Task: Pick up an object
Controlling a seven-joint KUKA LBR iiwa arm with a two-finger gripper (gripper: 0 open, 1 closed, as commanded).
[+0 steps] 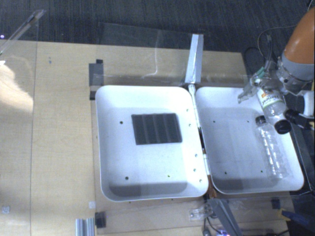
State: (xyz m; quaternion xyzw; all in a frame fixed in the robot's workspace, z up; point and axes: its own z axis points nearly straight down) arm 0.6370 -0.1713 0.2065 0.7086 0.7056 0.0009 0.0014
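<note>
The two white bins lie side by side in the middle of the frame. The left bin (pixel 113 146) carries only a dark ribbed pad (pixel 156 129) on its floor. The right bin (pixel 231 146) holds a clear plastic bottle (pixel 272 151), which lies on its side along the right wall, at the middle right of the frame.

The arm (pixel 301 43) comes in at the upper right, and the gripper (pixel 270 102) is above the upper right corner of the right bin. Between its fingers I see a small clear bottle with a label (pixel 269 100), so the gripper looks closed on this small bottle, which appears lifted off the bin floor.

In my judgement the grasp is already made and the lift is the step in hand. To do it well, the arm should rise straight and slowly, because smooth plastic may slip from the fingers. It should also keep away from the bin wall and from the lying bottle just below.

Some things are hard to make out. The transparent plastic blends with the white floor, so the edges of both bottles are not sharp. The fingertips are partly covered by the wrist parts, and the upper arm is cut off by the frame edge.
</note>
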